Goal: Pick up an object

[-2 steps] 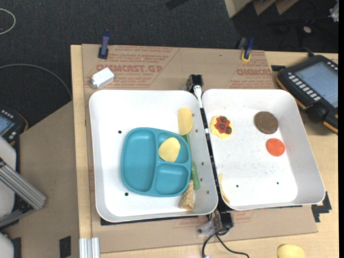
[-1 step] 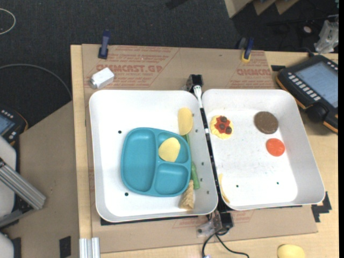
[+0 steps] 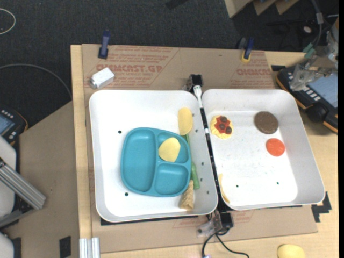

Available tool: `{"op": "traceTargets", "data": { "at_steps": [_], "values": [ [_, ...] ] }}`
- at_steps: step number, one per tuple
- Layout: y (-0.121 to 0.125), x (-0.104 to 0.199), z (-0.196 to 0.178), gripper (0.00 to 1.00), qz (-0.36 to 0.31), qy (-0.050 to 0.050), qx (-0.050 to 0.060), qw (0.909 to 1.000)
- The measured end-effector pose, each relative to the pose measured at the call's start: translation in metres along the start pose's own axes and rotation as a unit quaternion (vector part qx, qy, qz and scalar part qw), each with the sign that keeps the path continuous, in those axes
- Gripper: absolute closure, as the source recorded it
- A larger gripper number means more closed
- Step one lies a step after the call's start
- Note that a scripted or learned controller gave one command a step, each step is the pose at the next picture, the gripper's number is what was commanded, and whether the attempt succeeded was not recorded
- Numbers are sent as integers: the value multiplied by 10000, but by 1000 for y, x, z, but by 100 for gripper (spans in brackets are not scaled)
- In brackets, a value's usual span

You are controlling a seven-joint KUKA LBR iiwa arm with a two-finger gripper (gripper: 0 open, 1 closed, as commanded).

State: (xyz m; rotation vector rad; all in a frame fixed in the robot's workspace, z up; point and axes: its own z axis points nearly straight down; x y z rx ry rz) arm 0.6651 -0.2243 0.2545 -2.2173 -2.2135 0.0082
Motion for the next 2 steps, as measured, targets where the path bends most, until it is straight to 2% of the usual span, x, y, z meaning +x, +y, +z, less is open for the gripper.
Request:
{"op": "traceTargets", "data": {
  "at_steps": [1,2],
  "values": [
    [1,99,-39,100,-29,-7,-47,10000],
    [1,61,126,100,3,-8,-18,10000]
  ]
}}
